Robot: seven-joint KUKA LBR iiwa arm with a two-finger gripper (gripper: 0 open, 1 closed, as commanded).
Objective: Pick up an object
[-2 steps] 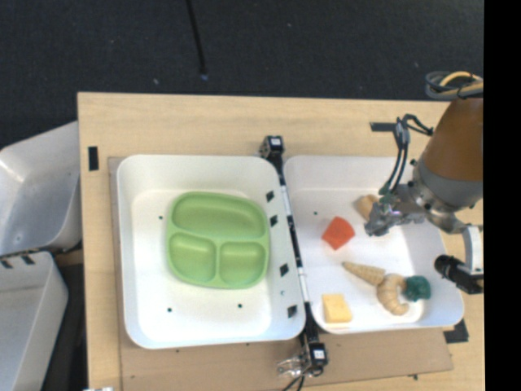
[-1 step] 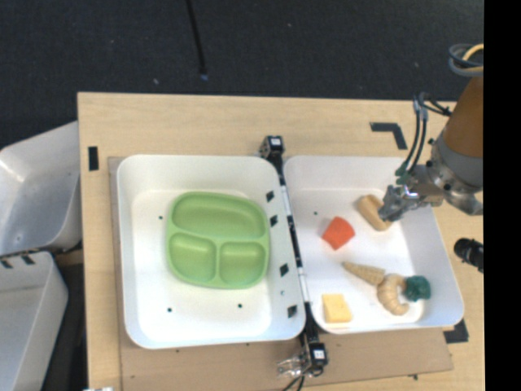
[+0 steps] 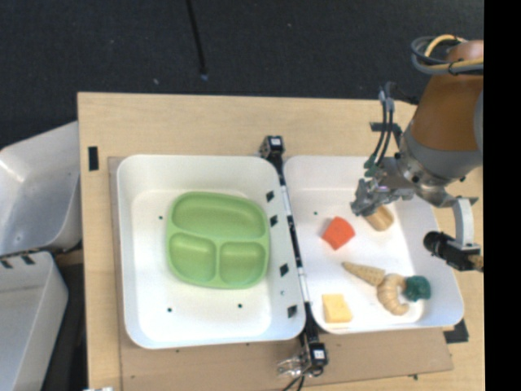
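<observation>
I see the pincer [image 3: 370, 198] low inside the right bin [image 3: 326, 177], directly over a small tan object [image 3: 379, 217] that it touches or nearly touches; I cannot tell whether it holds it. Just left of that tan object lies an orange-red block [image 3: 338, 233]. Below it lie an ice-cream cone toy [image 3: 366, 274], a teal piece [image 3: 417, 287] and a yellow block [image 3: 336, 308]. Far left, the left bin [image 3: 138, 300] holds a green divided plate [image 3: 217, 239].
</observation>
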